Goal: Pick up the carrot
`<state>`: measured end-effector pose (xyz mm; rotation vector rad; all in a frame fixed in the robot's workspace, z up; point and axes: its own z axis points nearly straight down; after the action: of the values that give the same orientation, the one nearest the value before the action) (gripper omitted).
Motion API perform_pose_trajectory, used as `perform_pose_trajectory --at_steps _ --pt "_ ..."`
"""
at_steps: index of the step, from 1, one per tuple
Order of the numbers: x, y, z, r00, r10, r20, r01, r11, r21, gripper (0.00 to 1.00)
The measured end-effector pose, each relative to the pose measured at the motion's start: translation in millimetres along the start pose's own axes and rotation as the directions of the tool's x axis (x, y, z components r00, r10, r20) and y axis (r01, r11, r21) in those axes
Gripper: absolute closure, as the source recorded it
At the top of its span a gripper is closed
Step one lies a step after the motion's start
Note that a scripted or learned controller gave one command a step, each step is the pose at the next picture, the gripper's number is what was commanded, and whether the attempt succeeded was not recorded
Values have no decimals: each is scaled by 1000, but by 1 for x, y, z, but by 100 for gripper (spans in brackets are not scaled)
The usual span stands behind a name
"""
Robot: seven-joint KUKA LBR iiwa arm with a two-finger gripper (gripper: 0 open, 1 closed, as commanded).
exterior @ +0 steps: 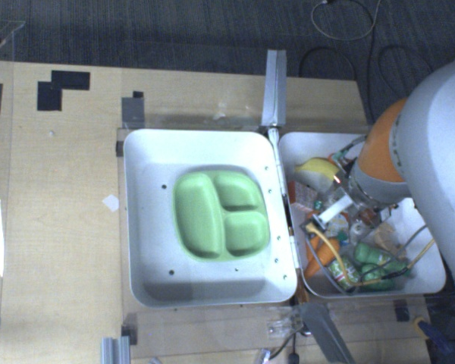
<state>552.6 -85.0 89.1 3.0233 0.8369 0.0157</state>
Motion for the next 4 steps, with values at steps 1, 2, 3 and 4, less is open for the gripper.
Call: perform_pose_trajectory --at_steps 1,2,3,4 --pt "41 -26 -96 945 326 7 -326 945 4 0" --pt "12 -126 -104 959 285 8 -285 959 7 0" --pt "24 -164 -96 984 -181 5 181 984 9 0" --pt "138 -209 -7 991 -136 -11 136 991 5 0"
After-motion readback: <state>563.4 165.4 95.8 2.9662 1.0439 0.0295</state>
